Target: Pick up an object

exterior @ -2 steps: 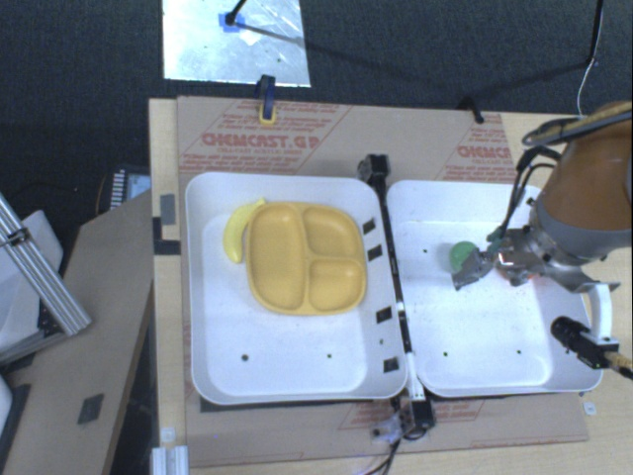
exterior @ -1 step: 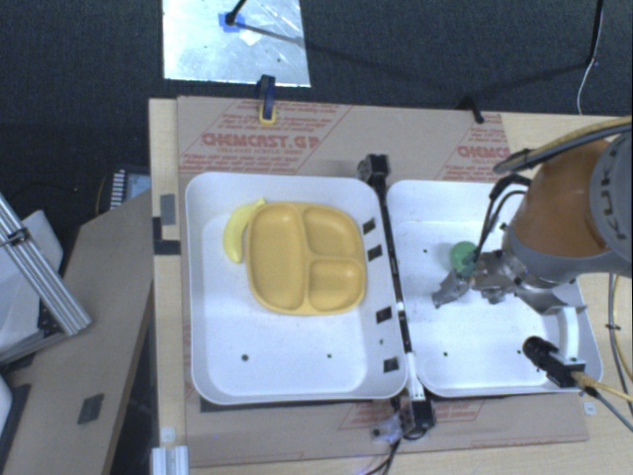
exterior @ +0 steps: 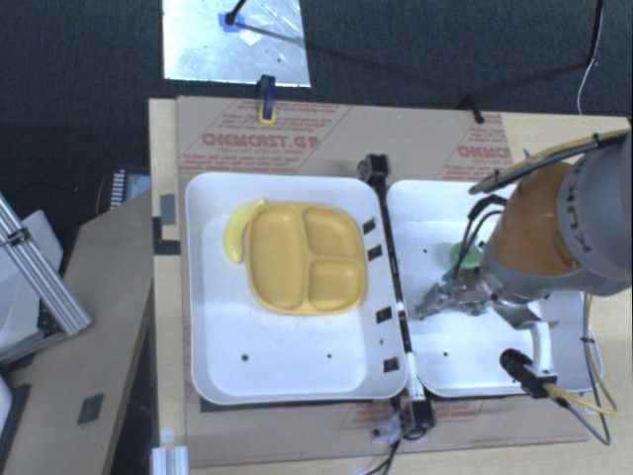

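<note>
In the left bin [exterior: 213, 364] lies a yellow divided plate [exterior: 302, 257], flat and right side up. A yellow banana [exterior: 235, 232] pokes out from under the plate's left edge. A small green object [exterior: 462, 256] sits in the right bin [exterior: 435, 379], partly hidden behind the arm. My gripper [exterior: 431, 304] hangs low over the right bin's middle, just below and left of the green object, pointing toward the divider. Nothing shows between its tips.
The grey arm with its orange band [exterior: 534, 228] covers much of the right bin's right half. A black divider rail [exterior: 388, 265] runs between the bins. Cardboard [exterior: 326, 137] lies under both bins, with a yellow clamp [exterior: 267, 102] at the back.
</note>
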